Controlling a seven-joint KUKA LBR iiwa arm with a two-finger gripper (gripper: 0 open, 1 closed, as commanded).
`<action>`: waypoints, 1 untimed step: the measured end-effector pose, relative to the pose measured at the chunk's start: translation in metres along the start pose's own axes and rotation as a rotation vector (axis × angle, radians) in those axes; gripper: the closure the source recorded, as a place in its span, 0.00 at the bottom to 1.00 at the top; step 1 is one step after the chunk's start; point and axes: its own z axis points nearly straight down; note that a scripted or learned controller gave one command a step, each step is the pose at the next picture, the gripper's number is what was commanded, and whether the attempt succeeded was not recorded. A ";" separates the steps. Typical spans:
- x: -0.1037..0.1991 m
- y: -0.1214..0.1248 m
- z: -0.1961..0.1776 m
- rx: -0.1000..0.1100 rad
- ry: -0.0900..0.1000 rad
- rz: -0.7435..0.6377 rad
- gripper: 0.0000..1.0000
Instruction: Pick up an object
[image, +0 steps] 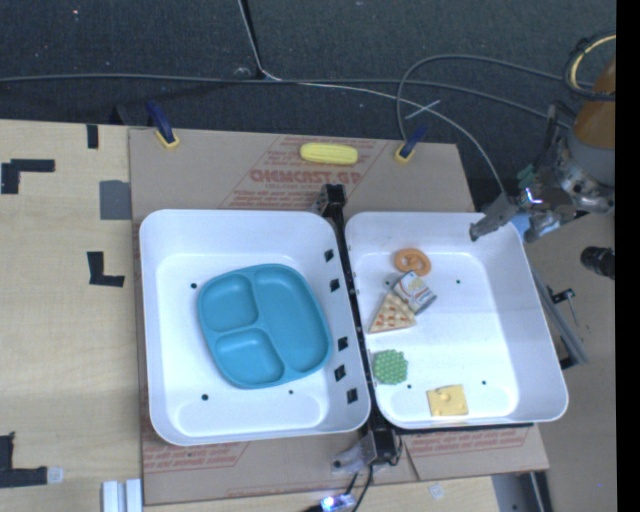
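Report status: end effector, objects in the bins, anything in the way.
End effector over right bin's upper right rim, holding nothing. Pretzel, pizza slice, green piece, cheese untouched. Path clear.

— How's the light?

— Even and fairly bright, from overhead. Both white bins (160, 330) come close to washing out; their floors read as flat white, with only faint grey shading along the inner walls.

— Shadows?

— Soft ones. The blue tray (262, 325) casts a thin, pale shadow on its near side. The small items in the right bin barely shade the floor.

— Glare?

— A mild sheen on the tray's ridges, nothing harsh. The dark cloth (120, 50) past the far edge of the bench stays dim and grainy.

— Sharpness?

— Modest. The print on the cardboard (290, 180) is readable but soft, and the arm (590, 150) at the right edge looks smeared.
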 end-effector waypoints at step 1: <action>0.000 0.002 -0.008 -0.012 -0.003 -0.003 0.00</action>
